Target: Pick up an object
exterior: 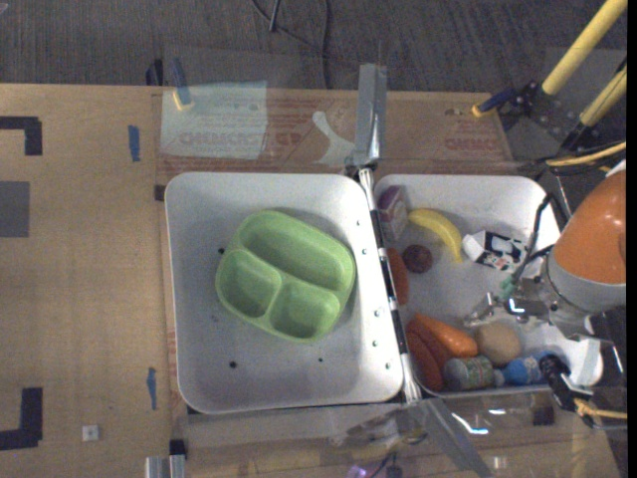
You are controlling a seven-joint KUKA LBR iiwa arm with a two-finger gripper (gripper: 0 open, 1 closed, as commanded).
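From the camera view above, the wooden bench carries two shallow white bins side by side. The left white bin holds a light green plastic divided tray with three compartments, lying flat near its middle.

The right white bin holds the cluster of things to choose from: a yellow plastic banana near the top, a small dark red round fruit just below it, a purple-and-white packet against the dividing wall, a black-and-white printed carton to the right, an orange plastic carrot, a tan rounded potato-like piece touching the carrot's end, and a small grey-green can beside a blue bottle-like item along the near wall.

The grey arm with the orange band reaches into the right bin, and the gripper sits low, just above and beside the tan piece. I cannot tell how the gripper is set, as its metal parts blur together. Nothing is visibly lifted, so I judge the pick not yet done: the grasp and the raise are left.

Red items along the dividing wall are partly hidden by the rim, and the arm covers the bin's right corner.
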